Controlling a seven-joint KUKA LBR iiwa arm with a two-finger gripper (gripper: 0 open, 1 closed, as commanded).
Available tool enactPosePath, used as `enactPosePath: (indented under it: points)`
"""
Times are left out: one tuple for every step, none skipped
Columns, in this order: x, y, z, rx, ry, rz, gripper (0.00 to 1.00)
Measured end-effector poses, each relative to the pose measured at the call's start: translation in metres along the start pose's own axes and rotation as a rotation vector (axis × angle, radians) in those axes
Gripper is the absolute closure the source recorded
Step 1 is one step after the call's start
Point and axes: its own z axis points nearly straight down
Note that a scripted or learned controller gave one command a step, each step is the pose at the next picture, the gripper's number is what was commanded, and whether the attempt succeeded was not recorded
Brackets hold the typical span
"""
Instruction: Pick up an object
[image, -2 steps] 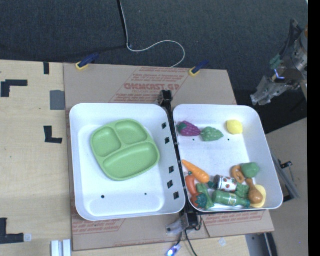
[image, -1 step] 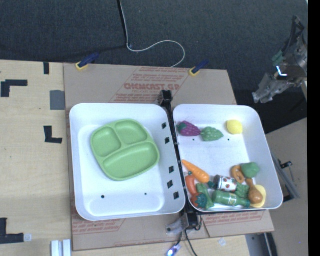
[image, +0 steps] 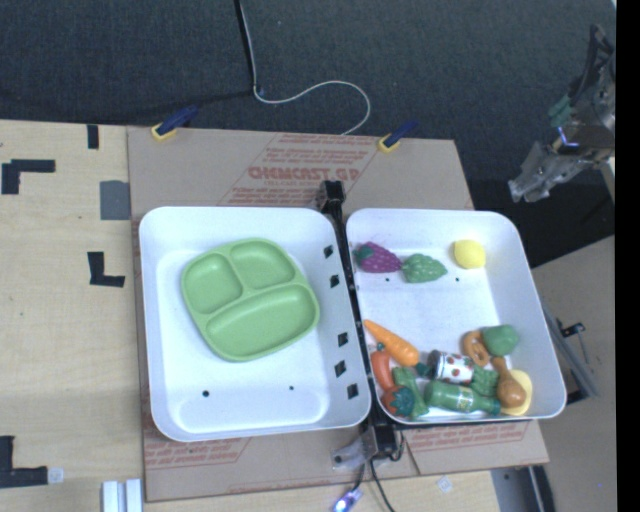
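You see the gripper (image: 540, 178) at the upper right, outside both bins and above the dark floor past the right bin's far corner; whether its fingers are spread or pressed together you cannot tell, the shape is too blurred. Nothing shows between them.

Nearest to it, inside the right white bin (image: 505, 232), lies a small round yellow toy lemon (image: 468, 253), well apart from the gripper, below and to its left. Further left along the far side: a green leafy toy vegetable (image: 424, 268), then a purple toy grape bunch (image: 377, 258) by the dividing wall.

An orange toy carrot (image: 391, 342) lies mid-bin, on a slant. The near right corner holds a crowded heap of toy foods (image: 462, 378), touching one another.

The left white bin (image: 160, 300) holds a light green three-compartment plastic plate (image: 252, 297).
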Motion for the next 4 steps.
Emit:
enactPosePath:
  points:
    - [0.1,-0.012,-0.108,-0.014,0.007,-0.005,1.0]
    - [0.214,-0.023,-0.059,0.004,0.007,-0.006,1.0]
    - [0.263,-0.098,0.005,0.01,0.004,-0.001,1.0]
    - [0.223,-0.095,0.091,0.011,0.001,0.011,1.0]
